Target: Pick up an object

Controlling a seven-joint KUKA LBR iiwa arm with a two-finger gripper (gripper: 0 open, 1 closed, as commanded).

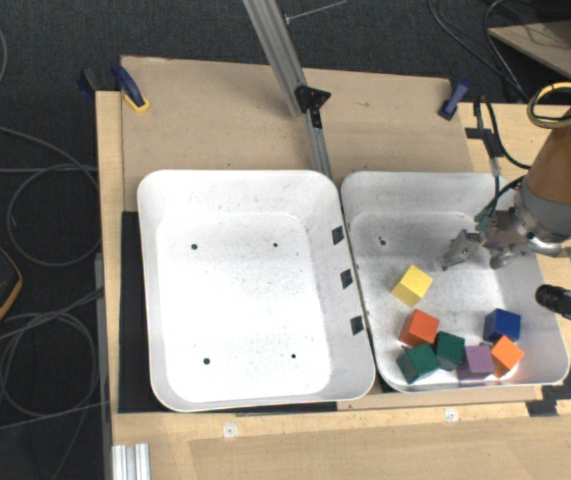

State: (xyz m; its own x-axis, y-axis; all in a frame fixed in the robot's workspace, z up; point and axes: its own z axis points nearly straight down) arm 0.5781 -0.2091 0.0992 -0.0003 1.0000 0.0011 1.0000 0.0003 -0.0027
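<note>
Seven blocks in right bin [365,193], none lifted; we see gripper [462,251] hovering above yellow block [412,285], nothing between fingers, spread or not we cannot tell; descent, grasp, lift left

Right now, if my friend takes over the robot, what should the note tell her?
Gripper: low over the right bin, with no block seen between its fingers.
Blocks: all in the right bin. Yellow block sits apart, nearest the gripper. Red-orange, two green, purple, orange and blue cluster at the near edge.
Done: nothing picked up.
Left: grab one; the yellow looks easiest.
</note>
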